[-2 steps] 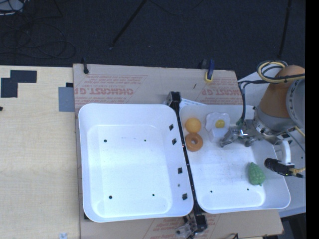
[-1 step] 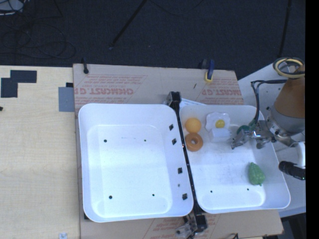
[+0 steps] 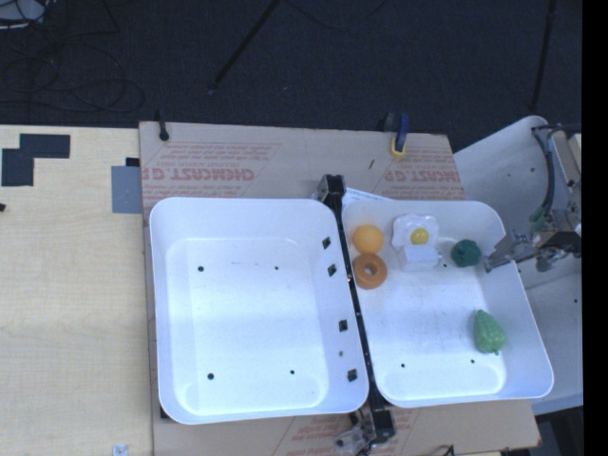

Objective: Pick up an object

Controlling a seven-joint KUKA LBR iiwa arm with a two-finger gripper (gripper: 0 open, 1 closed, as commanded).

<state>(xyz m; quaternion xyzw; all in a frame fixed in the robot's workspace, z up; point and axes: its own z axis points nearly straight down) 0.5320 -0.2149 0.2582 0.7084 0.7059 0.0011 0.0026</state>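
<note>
From my seat at the console, I see the tool [image 3: 494, 260] sitting at the right rim of the right bin [image 3: 446, 388], its thin metal tip reaching in over the bin's upper right corner. I cannot tell how the tool stands, wide or narrow; the tip is too small and too pale against the white plastic, and I see nothing carried in it.

The nearest thing to pick is the dark green ball [image 3: 465, 252], which lies just beside the tip, to its left in the camera view and a touch farther up the frame. That is the relation I judge the coming move turns on: a short reach leftward into the bin, then down. Being round, the ball gives me no long axis to line up with.

Beyond the ball, farther left along the same upper stretch of the bin, sit a white block with a yellow spot [image 3: 417, 240], an orange ball [image 3: 368, 238] and an orange ring [image 3: 370, 272] close by the divider. A light green lump [image 3: 488, 332] lies apart from them, down the frame from the tool, near the right wall. The left bin [image 3: 171, 245] holds nothing I would aim for.
</note>
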